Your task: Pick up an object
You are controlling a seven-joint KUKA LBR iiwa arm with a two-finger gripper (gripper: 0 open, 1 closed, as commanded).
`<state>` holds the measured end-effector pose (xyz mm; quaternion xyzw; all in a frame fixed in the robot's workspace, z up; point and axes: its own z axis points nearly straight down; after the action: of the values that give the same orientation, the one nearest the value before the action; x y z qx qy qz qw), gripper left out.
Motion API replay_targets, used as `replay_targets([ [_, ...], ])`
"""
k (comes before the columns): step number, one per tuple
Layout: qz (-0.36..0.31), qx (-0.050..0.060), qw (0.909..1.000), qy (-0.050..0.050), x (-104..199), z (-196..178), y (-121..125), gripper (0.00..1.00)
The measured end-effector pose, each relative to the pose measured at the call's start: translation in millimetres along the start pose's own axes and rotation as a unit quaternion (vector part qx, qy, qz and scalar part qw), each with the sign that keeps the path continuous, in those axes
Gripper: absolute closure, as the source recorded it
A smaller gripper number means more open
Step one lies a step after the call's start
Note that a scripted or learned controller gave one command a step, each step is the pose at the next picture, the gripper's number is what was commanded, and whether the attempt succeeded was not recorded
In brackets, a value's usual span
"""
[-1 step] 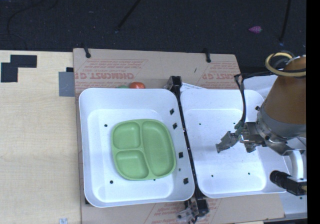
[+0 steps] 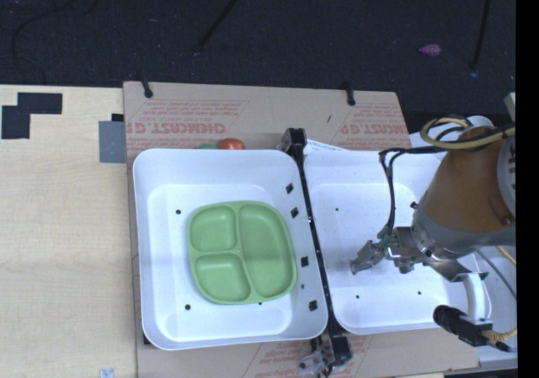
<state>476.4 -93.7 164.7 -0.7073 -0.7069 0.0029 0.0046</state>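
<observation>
A light green divided plate [image 2: 242,252] with three compartments lies flat in the left bin [image 2: 160,191], about its middle and slightly toward the divider between the bins. The arm [image 2: 467,191] reaches in from the right over the right bin [image 2: 354,183], and its gripper [image 2: 368,258] hangs low above that bin's floor, near its middle, pointing toward the divider. Nothing shows between the fingers; how far apart they stand I cannot tell. A small red-orange object [image 2: 230,145] sits on the cardboard just behind the left bin's far rim
</observation>
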Motion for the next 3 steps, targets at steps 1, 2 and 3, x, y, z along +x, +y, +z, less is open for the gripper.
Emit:
replay_targets([
  [1, 0.0, 0.0, 1.0, 0.0, 1.6, 63.4, 3.2, 0.0],
  [2, 0.0, -0.003, 1.0, 0.0, 2.3, 77.6, 3.0, 0.0],
  [3, 0.003, -0.003, 1.0, 0.0, 1.1, 67.0, 3.4, 1.0],
])
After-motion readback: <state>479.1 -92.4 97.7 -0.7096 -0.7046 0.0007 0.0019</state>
